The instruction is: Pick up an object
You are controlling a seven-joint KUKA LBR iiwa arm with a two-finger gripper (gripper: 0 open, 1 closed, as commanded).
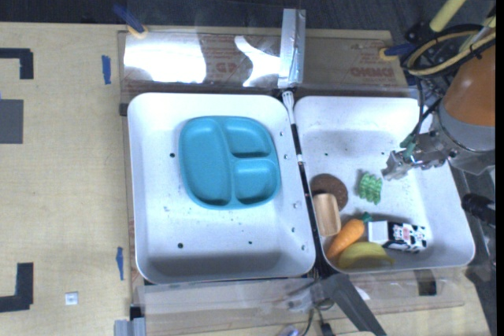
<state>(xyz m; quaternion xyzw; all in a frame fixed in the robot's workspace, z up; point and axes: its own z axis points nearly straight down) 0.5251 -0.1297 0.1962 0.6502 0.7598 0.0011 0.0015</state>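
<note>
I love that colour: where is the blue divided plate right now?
The blue divided plastic plate lies in the middle of the left white bin, apart from the food toys.

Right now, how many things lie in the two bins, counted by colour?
Blue: 1, the divided plate
Brown: 2, the round disc and the cylinder
Green: 1, the leafy piece
Orange: 1, the carrot
Yellow: 1, the banana
White-and-black: 1, the small carton
Total: 7

We see our arm [472,102] coming in from the right, orange band above the wrist, over the right bin [441,110] near its far-right corner. Gripper [396,167] points left, hanging above the bin's upper-right area; nothing visibly held.
</note>
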